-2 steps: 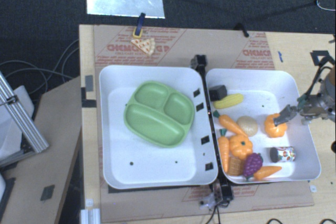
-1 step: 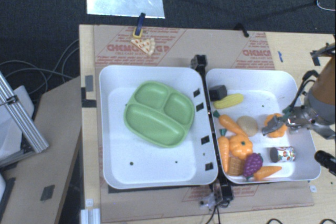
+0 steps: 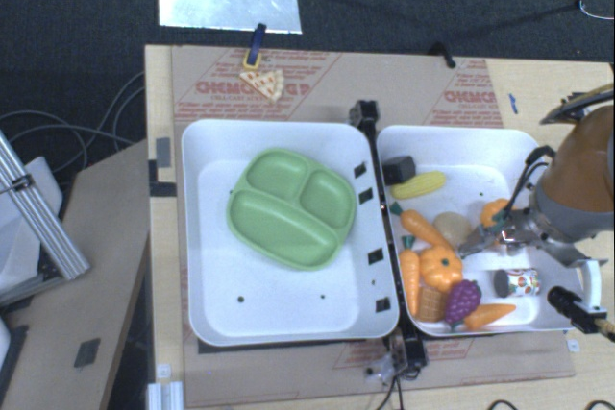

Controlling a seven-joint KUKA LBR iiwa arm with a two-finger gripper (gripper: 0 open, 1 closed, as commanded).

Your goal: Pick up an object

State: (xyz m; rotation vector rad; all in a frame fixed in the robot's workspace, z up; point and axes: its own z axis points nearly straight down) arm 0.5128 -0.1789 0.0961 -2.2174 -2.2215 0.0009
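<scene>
The right bin (image 3: 461, 149) holds several toy foods. A yellow corn cob (image 3: 419, 184) lies by a black block (image 3: 397, 169). Below them are a carrot (image 3: 423, 228), a beige round piece (image 3: 451, 227), an orange pumpkin (image 3: 440, 269), purple grapes (image 3: 461, 300), and a second carrot (image 3: 489, 312). A small can (image 3: 520, 282) lies near the right wall. My gripper (image 3: 488, 240) hangs low in the bin, between the beige piece and a small orange fruit (image 3: 494, 210), just above the pumpkin. The arm (image 3: 577, 187) covers the bin's right side.
The left bin (image 3: 207, 206) holds a green divided plate (image 3: 291, 207). A third carrot (image 3: 409, 278) and a waffle-like piece (image 3: 430, 304) lie along the divider (image 3: 381, 206) between the bins. A cardboard sheet (image 3: 317, 82) lies under both bins.
</scene>
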